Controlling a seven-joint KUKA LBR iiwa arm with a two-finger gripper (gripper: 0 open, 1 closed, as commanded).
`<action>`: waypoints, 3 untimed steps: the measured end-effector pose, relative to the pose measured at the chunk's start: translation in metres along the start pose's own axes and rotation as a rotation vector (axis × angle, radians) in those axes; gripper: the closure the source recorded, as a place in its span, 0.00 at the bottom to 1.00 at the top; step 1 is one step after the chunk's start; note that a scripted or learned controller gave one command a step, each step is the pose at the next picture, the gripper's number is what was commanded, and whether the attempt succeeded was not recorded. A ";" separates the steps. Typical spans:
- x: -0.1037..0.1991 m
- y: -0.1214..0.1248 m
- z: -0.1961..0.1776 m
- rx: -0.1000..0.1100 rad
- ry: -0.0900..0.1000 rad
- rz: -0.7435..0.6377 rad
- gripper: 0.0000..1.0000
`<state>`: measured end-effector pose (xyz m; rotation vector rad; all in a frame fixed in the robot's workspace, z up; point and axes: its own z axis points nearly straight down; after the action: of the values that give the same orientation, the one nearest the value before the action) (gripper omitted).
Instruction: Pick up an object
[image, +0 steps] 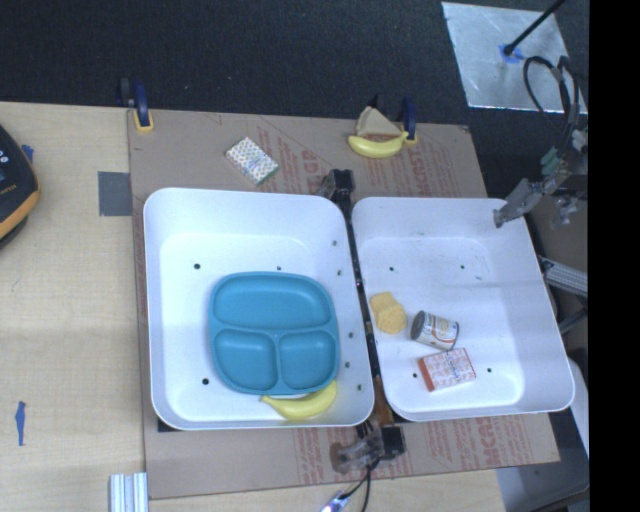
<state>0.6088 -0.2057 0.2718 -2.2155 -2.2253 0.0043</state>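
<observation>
The pincer (512, 208) sits at the upper right of the frame, reaching in from the right edge; only grey metal parts are discernible.

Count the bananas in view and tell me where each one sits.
2. One banana lies in the left bin, against the front edge of the blue tray. The other banana lies on the cardboard beyond the bins.
</observation>
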 end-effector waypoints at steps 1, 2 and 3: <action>0.042 -0.051 0.112 0.003 0.001 0.000 0.00; 0.111 -0.047 0.131 0.002 0.001 -0.002 0.00; 0.058 -0.101 0.162 0.001 0.000 0.001 0.00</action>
<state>0.5072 -0.1482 0.1101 -2.2158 -2.2239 0.0056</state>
